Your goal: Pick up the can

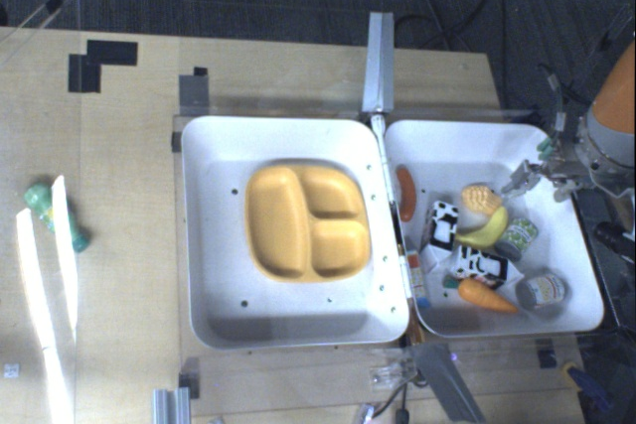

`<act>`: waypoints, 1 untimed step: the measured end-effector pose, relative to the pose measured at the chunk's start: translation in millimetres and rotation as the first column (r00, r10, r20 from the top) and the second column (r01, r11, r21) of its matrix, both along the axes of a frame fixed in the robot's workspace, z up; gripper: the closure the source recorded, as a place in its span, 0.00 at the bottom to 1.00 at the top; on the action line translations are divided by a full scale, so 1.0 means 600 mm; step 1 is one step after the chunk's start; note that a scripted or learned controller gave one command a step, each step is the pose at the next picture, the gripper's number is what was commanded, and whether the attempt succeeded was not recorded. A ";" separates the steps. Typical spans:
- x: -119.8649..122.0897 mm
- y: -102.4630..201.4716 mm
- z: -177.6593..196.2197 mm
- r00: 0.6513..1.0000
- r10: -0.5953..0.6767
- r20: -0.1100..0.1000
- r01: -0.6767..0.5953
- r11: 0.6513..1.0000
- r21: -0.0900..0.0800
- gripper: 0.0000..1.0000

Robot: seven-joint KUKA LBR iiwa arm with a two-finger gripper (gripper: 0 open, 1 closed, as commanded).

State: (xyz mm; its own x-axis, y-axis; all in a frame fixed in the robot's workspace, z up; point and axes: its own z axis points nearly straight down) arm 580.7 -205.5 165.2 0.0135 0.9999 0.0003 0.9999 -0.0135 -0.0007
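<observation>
Two cans lie in the right bin [467, 146]. A small can with a green label [519, 236] rests against the right end of a yellow banana [484, 231]. A grey can [543, 291] lies near the bin's front right corner. My gripper [529, 176] hangs over the bin's right side, above and slightly right of the green can and apart from it. Nothing shows between its tips. The arm's orange band [618, 96] is at the right edge.
The right bin also holds a sausage [404, 193], a bun-like toy [480, 202], two black-and-white pieces [443, 221] [483, 265] and a carrot [487, 297]. A yellow divided tray [306, 220] sits in the left bin [214, 213]. A metal divider [379, 65] stands between the bins.
</observation>
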 end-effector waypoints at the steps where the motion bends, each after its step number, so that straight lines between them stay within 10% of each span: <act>1: -0.059 0.000 -0.096 0.994 0.108 0.025 -0.107 0.994 -0.007 0.00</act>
